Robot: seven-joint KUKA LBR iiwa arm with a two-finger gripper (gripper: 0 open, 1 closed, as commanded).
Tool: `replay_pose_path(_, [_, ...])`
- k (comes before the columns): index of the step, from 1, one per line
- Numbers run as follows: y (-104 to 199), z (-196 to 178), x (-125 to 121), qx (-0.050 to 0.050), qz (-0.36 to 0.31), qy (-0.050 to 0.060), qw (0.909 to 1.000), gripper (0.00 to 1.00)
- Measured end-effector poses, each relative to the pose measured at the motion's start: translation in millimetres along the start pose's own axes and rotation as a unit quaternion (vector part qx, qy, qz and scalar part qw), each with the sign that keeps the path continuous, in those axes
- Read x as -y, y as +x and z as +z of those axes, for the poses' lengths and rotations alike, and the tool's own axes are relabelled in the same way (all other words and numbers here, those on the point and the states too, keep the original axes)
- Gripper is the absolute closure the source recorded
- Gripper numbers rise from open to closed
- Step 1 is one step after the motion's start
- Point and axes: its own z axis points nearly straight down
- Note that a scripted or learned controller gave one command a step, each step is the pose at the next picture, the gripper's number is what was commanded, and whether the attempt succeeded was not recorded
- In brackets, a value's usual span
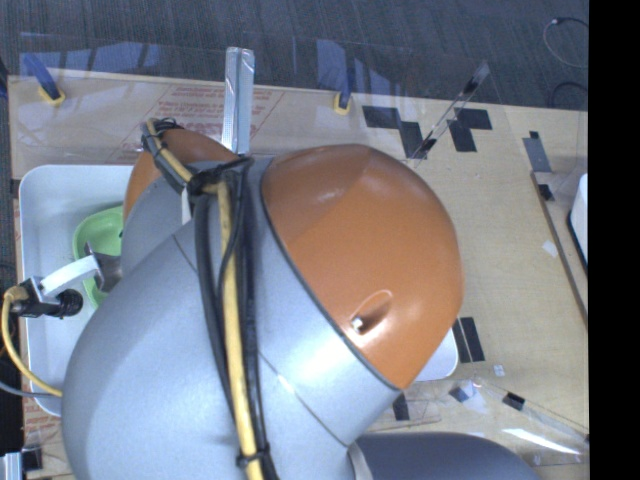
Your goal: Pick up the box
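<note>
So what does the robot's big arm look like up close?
The arm is smooth, rounded and grey, with a shiny orange dome-shaped band. Black and yellow cables run along it, bundled together. A white clip with a black plug and a yellow wire sticks out on one side.

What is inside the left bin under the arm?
A green object lies in the left bin, partly hidden. The arm covers everything else there, so no box can be made out.

Smooth grey arm (150, 368) with glossy orange band (360, 258); white plastic-looking bin (40, 198); pale wooden bench (500, 228).
</note>
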Motion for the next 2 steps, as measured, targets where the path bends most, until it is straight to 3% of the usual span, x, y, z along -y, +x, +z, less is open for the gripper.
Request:
replay_pose_path(1, [0, -9, 0, -0.002, -0.002, -0.002, 1.0000, 1.00])
replay_pose_path(2, [26, -93, 7, -0.001, 0.000, 0.000, 1.0000, 1.00])
